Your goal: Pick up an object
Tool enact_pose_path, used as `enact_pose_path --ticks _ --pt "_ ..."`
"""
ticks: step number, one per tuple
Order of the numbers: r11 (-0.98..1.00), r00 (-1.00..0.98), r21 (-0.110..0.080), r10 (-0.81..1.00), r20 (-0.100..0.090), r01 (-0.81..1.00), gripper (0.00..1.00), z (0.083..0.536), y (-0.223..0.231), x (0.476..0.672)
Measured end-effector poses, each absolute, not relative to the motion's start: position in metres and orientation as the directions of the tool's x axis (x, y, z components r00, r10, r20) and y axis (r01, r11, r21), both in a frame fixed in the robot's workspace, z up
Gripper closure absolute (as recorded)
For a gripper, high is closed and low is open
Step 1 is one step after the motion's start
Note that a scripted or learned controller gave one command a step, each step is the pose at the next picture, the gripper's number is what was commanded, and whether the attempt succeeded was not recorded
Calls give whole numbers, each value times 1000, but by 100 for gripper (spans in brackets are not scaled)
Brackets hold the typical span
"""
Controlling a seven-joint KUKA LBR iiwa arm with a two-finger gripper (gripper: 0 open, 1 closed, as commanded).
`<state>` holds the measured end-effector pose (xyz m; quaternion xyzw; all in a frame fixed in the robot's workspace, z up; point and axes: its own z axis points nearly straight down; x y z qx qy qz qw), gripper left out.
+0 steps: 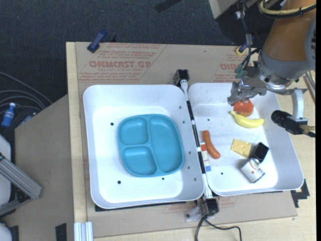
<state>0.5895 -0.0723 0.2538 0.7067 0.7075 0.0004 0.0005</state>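
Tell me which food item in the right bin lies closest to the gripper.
The red tomato, directly under the gripper; the banana, cheese and sausage lie farther off.

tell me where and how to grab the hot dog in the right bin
Grip the hot dog across its middle, coming straight down from above, fingers closing on its long sides. It lies flat and slanted on the right bin floor, narrow enough to span. Its left side sits close to the bin's wall, so keep the fingers square to its length. The cheese lies apart on the right.
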Motion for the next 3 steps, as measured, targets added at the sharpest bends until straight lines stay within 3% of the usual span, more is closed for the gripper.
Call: enact_pose_path --ticks 1,2,3 --pt "1 -1 -3 1000 1 1000 100 229 -22 529" --pt "-1 1 -3 1000 1 1000 100 259 -53 479" --pt "0 0 1 1000 0 1000 100 256 -49 540"
